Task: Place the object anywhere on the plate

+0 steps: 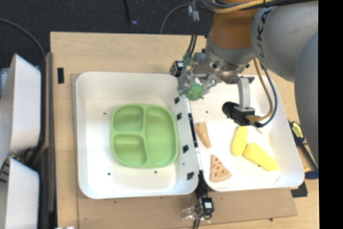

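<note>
End effector [195, 85] pinching a small green object [195, 91] over the bin divider.
Green plate [144, 135] sits in the left bin [88, 115]; pizza slice [218, 169] lies in the right one.

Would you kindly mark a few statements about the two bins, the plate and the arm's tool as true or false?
1. The green plate lies in the left bin. True.
2. The plate has three compartments. True.
3. A pizza-slice toy sits on the plate. False: it lies in the right bin.
4. The tool holds a small green object near the divide between the bins. True.
5. The two yellow pieces lie in the left bin. False: they lie in the right bin.
</note>
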Robot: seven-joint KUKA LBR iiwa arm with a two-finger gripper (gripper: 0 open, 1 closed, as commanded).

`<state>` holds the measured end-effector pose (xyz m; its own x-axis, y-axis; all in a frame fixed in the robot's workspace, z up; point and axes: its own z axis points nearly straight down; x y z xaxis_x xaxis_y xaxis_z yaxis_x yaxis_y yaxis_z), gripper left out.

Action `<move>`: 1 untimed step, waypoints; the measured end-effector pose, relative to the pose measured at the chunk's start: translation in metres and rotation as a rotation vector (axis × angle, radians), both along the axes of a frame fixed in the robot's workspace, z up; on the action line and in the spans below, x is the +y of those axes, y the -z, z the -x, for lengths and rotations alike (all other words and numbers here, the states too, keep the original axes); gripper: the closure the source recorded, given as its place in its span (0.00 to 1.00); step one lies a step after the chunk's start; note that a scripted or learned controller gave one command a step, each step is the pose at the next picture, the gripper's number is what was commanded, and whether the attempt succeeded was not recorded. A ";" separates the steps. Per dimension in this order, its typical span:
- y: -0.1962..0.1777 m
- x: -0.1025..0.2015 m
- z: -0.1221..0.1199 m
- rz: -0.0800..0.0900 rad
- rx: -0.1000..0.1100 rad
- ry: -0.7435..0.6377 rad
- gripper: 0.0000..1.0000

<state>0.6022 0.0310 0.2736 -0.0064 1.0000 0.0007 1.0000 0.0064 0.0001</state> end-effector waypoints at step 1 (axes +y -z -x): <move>0.014 0.053 0.001 0.000 0.002 -0.001 1.00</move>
<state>0.6011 0.0844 0.2595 -0.0069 1.0000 0.0005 1.0000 0.0069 -0.0021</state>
